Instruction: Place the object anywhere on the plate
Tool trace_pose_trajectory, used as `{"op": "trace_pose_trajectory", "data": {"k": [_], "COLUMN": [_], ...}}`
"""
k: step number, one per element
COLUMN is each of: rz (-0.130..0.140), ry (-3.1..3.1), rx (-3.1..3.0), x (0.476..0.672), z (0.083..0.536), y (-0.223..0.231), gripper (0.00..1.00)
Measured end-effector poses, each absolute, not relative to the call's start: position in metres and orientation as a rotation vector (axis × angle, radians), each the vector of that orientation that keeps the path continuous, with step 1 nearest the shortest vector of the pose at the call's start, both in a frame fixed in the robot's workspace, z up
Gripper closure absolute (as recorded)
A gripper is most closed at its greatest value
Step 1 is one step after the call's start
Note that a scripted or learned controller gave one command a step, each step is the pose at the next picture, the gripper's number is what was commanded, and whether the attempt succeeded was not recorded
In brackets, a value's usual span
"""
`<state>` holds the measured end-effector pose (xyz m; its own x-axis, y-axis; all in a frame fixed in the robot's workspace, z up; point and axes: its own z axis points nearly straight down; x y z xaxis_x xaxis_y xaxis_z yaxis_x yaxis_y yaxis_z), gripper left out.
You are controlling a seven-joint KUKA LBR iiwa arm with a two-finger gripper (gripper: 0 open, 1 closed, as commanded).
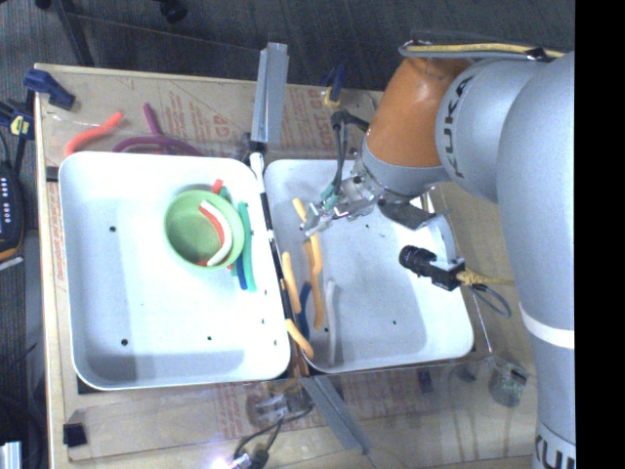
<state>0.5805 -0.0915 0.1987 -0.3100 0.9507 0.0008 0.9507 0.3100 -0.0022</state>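
In the left bin (127,311), right of its middle, sits a round green plate (191,225). A white curved piece with a red edge (228,234) lies across the plate. A green stick (245,247) and a blue stick (239,277) lie along the plate's right rim. My gripper (318,216) hangs over the upper left part of the right bin (410,320). Just below it lies an orange stick (314,264). I see nothing clearly held in the gripper.
More sticks lie along the right bin's left side: a yellow one (289,277), a blue one (306,307), a pale grey one (329,322). A black fitting with a cable (426,263) hangs over that bin. Red and purple tubing (146,143) lies behind the left bin.
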Motion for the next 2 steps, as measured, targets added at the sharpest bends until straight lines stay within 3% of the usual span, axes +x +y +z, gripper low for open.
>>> {"op": "trace_pose_trajectory", "data": {"k": [1, 2], "rz": [0.0, 0.0], "ry": [-2.829, -2.829], "rx": [-1.37, -1.371], "x": [0.6036, 0.6037], "z": [0.195, 0.1951], "y": [-0.0431, -0.0433], "gripper": [1.0, 0.0]}}
